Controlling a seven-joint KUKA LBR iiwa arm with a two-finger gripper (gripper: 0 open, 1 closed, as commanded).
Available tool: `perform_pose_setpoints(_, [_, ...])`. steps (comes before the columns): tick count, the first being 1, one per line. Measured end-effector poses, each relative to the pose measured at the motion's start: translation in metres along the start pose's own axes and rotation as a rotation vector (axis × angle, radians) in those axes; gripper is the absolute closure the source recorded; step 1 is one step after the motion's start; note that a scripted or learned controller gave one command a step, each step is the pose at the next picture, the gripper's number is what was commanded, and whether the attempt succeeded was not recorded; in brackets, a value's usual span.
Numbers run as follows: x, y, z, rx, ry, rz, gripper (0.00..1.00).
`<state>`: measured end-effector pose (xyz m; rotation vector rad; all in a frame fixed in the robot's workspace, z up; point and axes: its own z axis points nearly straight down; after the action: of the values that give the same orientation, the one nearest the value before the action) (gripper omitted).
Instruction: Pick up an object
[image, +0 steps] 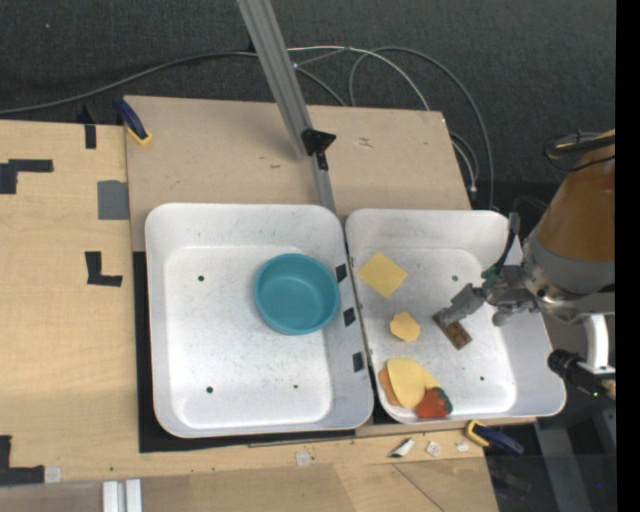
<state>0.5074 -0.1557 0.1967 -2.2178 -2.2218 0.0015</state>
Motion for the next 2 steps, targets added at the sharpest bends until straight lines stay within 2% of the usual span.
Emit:
perform_pose_setpoints(1, [0.0, 0.0, 0.0, 0.0, 0.0, 0.0, 0.0])
perform_pose_setpoints(2, [0.002, -0.009, 0.062, 0.007, 0.001, 0.001, 0.0])
